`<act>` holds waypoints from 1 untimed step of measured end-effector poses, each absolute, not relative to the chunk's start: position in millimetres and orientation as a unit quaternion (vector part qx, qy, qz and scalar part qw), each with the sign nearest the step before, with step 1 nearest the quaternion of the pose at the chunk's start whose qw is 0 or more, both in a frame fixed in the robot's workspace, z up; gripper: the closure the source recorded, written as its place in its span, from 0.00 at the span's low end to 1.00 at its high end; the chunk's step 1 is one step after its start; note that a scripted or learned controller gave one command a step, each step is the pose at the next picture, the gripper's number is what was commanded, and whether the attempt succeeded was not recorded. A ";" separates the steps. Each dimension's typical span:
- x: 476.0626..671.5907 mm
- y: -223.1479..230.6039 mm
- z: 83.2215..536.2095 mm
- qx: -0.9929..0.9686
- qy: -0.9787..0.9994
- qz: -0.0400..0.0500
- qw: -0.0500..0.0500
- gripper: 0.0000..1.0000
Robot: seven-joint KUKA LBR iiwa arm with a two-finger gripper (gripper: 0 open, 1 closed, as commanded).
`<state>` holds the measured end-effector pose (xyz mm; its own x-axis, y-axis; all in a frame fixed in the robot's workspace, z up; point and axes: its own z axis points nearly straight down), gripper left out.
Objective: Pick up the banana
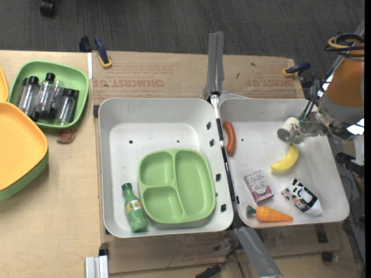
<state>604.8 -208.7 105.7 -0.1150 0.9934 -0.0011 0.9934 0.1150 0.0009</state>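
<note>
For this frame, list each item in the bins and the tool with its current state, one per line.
banana: lying in the right bin, not lifted
tool: low, just above the banana's upper end
hot dog: lying along the right bin's left wall
carrot: on its side
small box: lying flat
green divided tray: right way up in the left bin
green bottle: lying beside the tray

Two bins were set side by side on the bench. In the left bin [110, 155], a divided tray [177, 185] was placed toward the front, with a bottle [134, 208] laid just left of it. In the right bin [255, 117], a sausage [230, 138] was laid along the left wall. The banana [286, 160] was found near the middle right, just below the gripper [291, 131]. A small carton [258, 187], a carrot [271, 214] and a packet [301, 196] were spread along the front.
</note>
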 end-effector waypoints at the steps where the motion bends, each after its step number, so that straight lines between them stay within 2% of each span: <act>1: 520.9 -184.9 150.6 0.715 0.699 0.000 -0.001 1.00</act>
<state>520.9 -184.9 150.6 0.0223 0.9998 0.0003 0.9997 -0.0223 -0.0016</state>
